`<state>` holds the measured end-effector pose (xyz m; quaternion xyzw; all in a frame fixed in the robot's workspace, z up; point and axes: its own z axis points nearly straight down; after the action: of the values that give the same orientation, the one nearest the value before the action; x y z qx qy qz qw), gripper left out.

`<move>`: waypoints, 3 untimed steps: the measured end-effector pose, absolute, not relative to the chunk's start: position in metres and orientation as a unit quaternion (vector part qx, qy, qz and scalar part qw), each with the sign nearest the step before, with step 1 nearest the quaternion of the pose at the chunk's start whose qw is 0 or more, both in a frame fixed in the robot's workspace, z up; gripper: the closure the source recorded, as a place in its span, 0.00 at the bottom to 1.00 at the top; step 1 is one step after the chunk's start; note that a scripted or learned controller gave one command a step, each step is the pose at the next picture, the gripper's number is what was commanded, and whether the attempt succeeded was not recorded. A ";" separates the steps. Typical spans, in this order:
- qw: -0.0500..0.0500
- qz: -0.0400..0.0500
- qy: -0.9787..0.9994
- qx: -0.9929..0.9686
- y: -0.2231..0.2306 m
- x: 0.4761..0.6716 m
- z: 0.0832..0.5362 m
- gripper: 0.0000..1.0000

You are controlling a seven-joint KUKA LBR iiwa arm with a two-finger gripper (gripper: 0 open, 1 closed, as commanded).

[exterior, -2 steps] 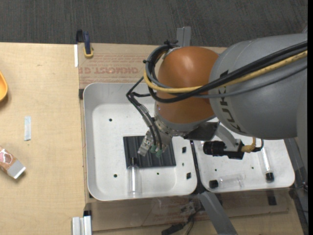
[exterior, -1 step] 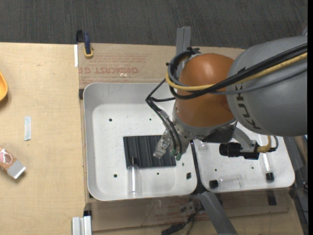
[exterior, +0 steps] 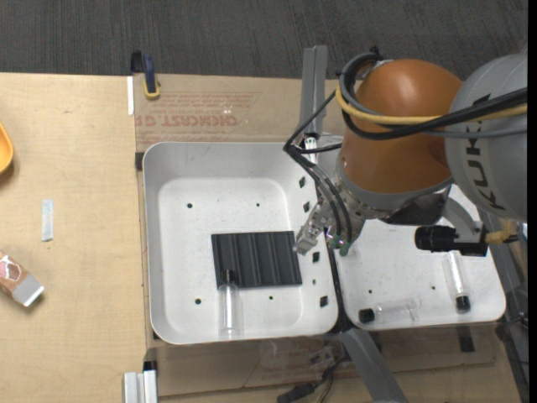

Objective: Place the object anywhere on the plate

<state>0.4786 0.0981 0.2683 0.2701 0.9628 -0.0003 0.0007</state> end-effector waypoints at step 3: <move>0.001 0.000 0.991 0.132 0.129 0.479 0.279 1.00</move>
<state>0.4792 0.1291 0.2786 0.1321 0.9912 -0.0002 0.0014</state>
